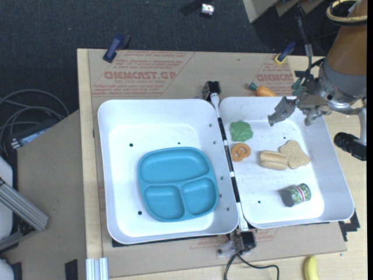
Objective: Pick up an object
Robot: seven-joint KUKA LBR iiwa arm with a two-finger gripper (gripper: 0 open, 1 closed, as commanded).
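Observation:
The right bin (335, 182) holds a green leafy piece (240, 130), an orange ring-shaped piece (240, 151), a tan bread roll (272, 160), a toast-like slice (295, 153) and a small can (296, 194) lying on its side. My gripper (290, 119) hangs over the far part of this bin, up and right of the green piece. Its two fingers are spread open with nothing between them. The grey arm with its orange band comes in from the upper right.
The left bin (119, 133) holds a blue divided plate (176, 182). Behind the right bin, an orange carrot-like item (265, 90) lies on the board. Blue clips (116, 48) mark the board's far corners. A yellow object (310, 268) lies at the front edge.

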